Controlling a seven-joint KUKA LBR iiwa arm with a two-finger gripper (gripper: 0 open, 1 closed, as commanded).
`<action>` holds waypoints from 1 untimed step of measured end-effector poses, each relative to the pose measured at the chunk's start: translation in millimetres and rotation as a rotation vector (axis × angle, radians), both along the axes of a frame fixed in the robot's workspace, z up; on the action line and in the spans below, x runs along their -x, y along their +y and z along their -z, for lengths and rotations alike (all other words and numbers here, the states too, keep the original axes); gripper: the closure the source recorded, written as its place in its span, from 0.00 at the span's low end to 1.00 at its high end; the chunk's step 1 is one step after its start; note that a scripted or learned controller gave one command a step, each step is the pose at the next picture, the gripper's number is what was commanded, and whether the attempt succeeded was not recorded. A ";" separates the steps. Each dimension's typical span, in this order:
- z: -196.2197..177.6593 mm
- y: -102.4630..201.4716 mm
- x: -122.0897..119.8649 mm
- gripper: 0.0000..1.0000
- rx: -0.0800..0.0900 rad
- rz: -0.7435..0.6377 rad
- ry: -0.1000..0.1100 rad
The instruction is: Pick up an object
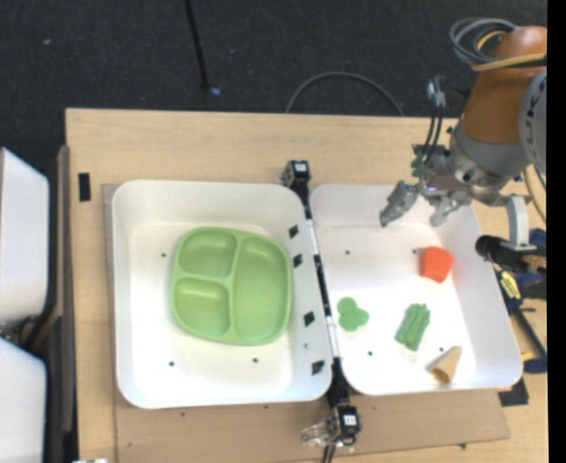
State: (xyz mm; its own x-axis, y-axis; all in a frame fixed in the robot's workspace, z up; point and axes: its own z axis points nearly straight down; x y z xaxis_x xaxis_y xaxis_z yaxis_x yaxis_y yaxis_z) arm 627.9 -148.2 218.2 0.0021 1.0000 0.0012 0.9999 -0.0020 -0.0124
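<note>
My gripper (419, 206) hangs over the far part of the right bin (360, 210), fingers spread apart and open with nothing between them. Below it in the same bin lie an orange block (436, 263), a green ridged piece (413, 326), a flat green clover-shaped piece (352, 313) and a tan cone (446, 362). The orange block is the nearest of these to the gripper, a short way toward the front and right of it.
The left bin (138, 210) holds a light green divided plate (232, 285). A black-clipped divider (313, 278) runs between the two bins. The wooden bench edge (90, 143) surrounds both bins.
</note>
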 end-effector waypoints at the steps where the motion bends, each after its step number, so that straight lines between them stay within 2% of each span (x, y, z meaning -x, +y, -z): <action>1: -8.7 0.4 -2.8 0.00 0.001 -0.003 -0.014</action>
